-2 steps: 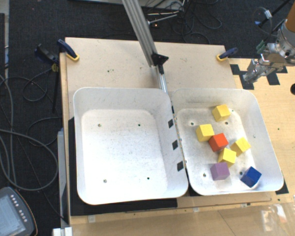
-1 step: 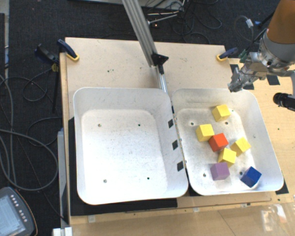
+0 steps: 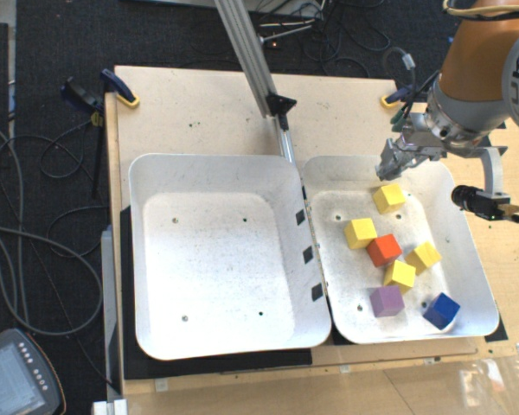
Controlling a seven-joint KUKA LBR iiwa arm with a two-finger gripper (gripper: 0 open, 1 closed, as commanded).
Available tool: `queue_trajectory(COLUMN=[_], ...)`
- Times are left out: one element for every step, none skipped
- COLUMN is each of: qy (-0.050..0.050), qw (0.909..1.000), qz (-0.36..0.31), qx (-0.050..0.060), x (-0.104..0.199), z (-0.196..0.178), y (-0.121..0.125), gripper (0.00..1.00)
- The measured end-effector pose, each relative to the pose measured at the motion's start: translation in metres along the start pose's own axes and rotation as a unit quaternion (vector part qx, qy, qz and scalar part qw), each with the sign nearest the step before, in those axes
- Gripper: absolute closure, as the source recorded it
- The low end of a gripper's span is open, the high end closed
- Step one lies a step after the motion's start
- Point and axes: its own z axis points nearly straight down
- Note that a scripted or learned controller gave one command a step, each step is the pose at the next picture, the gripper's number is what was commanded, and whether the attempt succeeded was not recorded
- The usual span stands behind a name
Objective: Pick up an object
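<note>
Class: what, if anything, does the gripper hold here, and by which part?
Nothing: the gripper hangs above the nearest yellow block, no block between its fingers.

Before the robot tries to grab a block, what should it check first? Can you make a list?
1. Blocks to pick are in the right bin: ok.
2. Gripper sits over that bin, near the top yellow block: ok.
3. Gripper exactly above that block: cannot tell.
4. Room around that block, apart from the others: ok.
5. Orange block has free sides: not ok, yellow blocks crowd it.

even bright light, soft shadows
</note>
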Motion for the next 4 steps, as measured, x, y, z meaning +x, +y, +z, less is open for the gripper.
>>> queue_trajectory(qy=[0.0,0.0,0.0,0.0], qw=[1.0,1.0,1.0,1.0], qz=[0.0,0.0,-0.001,0.0], qx=[0.0,0.0,0.0,0.001], x=[0.038,0.079,0.139,0.183], z=[0.006,0.003,0.01,0.024], y=[-0.025,-0.049,-0.069,-0.095], gripper=[1.0,1.0,1.0,1.0])
